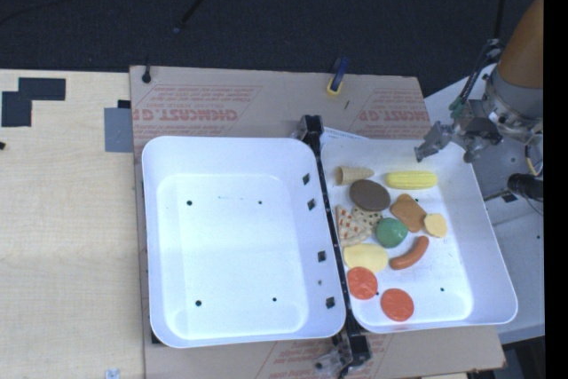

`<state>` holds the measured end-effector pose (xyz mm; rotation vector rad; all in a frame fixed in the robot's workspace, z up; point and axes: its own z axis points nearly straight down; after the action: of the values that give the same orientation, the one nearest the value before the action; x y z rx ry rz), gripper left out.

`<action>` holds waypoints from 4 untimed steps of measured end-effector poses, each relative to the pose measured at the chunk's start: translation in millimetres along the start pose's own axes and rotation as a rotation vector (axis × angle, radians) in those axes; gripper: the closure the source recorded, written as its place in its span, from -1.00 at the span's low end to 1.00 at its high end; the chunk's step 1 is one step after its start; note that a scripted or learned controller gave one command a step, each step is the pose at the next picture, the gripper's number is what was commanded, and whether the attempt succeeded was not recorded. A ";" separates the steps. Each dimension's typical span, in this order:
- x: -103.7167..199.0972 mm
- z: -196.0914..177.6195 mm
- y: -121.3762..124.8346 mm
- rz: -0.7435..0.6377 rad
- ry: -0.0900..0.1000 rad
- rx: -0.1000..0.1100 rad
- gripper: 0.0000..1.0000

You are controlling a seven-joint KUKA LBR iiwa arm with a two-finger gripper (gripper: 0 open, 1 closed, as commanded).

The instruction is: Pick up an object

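Note:
The right bin [484,280] holds several toy foods. A yellow corn cob [411,181] lies at its far side, with a tan cone [353,174] and a brown oval [369,194] left of it. Further forward lie a pizza slice [354,225], a green ball [390,232], a brown piece [407,210], a small yellow piece [435,225], a sausage [409,253], a pale yellow lump [366,257] and two red discs [361,283] [397,304]. My gripper [451,150] hangs over the bin's far right corner, just beyond the corn. It is open with nothing between its fingers.
The left bin [155,217] sits against the right one, with a black divider strip [324,217] between them. Both rest on a cardboard sheet [231,106]. A blue and yellow clip [336,77] stands at the sheet's far edge.

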<state>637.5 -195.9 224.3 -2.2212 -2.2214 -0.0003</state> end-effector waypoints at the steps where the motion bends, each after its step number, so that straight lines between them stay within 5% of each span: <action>1: 4.7 122.1 -128.5 0.001 0.006 0.013 -1.00; 2: 70.7 136.8 -64.0 -0.003 -0.001 -0.001 -1.00; 3: 74.6 136.3 3.1 -0.002 0.000 -0.004 -1.00; 4: 77.1 137.1 -20.6 0.001 0.000 0.004 -1.00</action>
<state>616.9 -118.8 87.2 -2.2206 -2.2184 0.0035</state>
